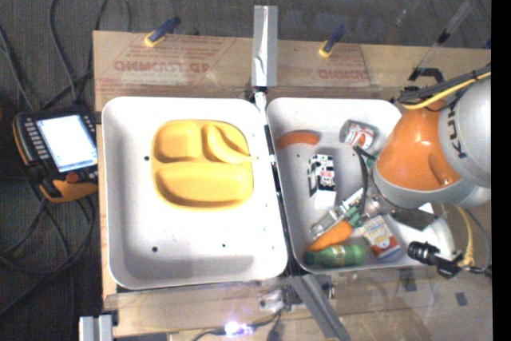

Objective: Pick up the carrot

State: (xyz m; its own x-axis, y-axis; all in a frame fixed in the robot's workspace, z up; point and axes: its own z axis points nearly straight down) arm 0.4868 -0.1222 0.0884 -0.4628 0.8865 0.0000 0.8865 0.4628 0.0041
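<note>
Grey carpet with loose cables surrounds the table (200, 64), a cardboard-covered surface that carries two shallow white bins side by side. At the left edge of the frame, a handheld control pendant with a lit screen (60, 148) lies on the carpet.

The left white bin (128, 243) holds a yellow compartmented plastic tray (204, 164), lying flat in the upper centre of the bin.

The right white bin (287, 204) holds several items. The orange tapered carrot (334, 233) lies in the lower part of this bin, tilted, with its wider end toward the right. A green rounded bottle-like object (335, 255) lies just below the carrot, near the lower bin wall. A small red and white carton (380, 238) lies just to the right of the carrot. A black and white patterned card (322, 172) lies near the bin centre, and a crushed red and silver can (358, 135) lies in the upper part.

The grey arm with its orange band (415, 156) enters from the right of the frame. The gripper (350, 213) sits directly above the wider end of the carrot. Whether the fingers are apart or together cannot be told from this view.
</note>
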